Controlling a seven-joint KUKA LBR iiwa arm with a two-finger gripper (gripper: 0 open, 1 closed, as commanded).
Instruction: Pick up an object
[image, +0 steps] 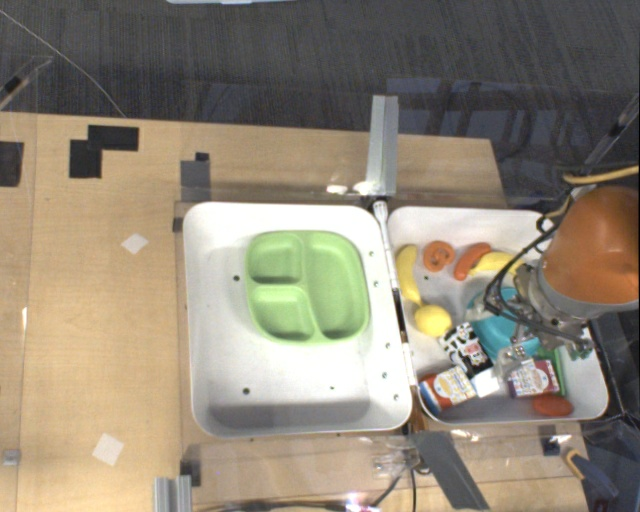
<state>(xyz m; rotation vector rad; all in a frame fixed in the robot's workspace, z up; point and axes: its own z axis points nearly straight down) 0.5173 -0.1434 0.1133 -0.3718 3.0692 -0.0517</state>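
The right bin (597, 398) holds several small objects: a yellow banana (407, 273), a round orange piece (437, 257), an orange-red sausage shape (472, 261), a yellow lemon (432, 320), a black-and-white patterned block (464, 343), a teal object (496, 331), a small carton with a red end (452, 387), a purple-and-white carton (530, 378) and a red piece (551, 405). My gripper (519, 346) hangs low over the teal object and the purple carton, under the arm's orange band (598, 248). The wrist hides how its fingers stand.
The left bin (215, 330) holds a green divided tray (305, 285). A metal post (381, 145) stands behind the wall between the bins. Wooden bench top (90, 300) spreads to the left. Cables run near the arm at the right.
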